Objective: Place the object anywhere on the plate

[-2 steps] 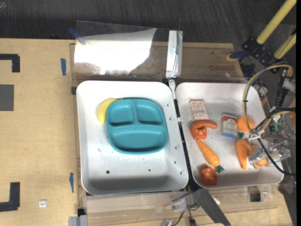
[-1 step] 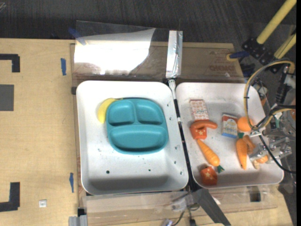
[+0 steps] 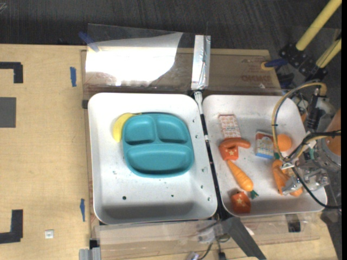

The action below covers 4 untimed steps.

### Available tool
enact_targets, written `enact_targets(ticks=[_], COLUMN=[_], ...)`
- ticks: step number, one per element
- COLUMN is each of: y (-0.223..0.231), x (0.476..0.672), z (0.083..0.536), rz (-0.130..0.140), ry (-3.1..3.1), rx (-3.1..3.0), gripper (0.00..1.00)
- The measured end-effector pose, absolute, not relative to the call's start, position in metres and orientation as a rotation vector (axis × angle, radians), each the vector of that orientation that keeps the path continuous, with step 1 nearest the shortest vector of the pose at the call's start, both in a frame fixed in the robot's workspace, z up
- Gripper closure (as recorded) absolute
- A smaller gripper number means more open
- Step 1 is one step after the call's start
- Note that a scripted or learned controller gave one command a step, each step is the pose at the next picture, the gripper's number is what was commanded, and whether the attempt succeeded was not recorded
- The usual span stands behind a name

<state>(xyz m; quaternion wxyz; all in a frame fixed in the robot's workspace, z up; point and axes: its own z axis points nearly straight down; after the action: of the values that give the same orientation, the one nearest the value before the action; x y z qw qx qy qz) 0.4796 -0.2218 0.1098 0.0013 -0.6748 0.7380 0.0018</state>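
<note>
A teal divided plate lies in the left bin, with a yellow object peeking out from under its left rim. My gripper is low over the right side of the right bin, amid looping cables. An orange toy piece lies right against the gripper's left side, partly hidden by it; whether it is held cannot be made out. An orange ball sits just above it.
The right bin also holds a pink-and-white box, a red-and-orange toy, a carrot, a red toy fruit and a small blue-and-white carton. A clear plastic sheet lies behind the left bin.
</note>
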Motion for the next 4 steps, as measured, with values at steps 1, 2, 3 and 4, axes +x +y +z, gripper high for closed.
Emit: enact_targets(ticks=[1, 2, 3, 4], y=[-0.221, -0.219, -0.217, -0.221], x=[0.483, 0.485, 0.487, 0.48], z=[0.122, 0.132, 0.143, 0.095], rz=[-0.003, -0.007, -0.011, 0.004], ry=[2.314, 2.312, 2.31, 2.279], rx=[-2.11, -2.104, -2.097, -2.158], gripper=[1.0, 1.0, 1.0, 1.0])
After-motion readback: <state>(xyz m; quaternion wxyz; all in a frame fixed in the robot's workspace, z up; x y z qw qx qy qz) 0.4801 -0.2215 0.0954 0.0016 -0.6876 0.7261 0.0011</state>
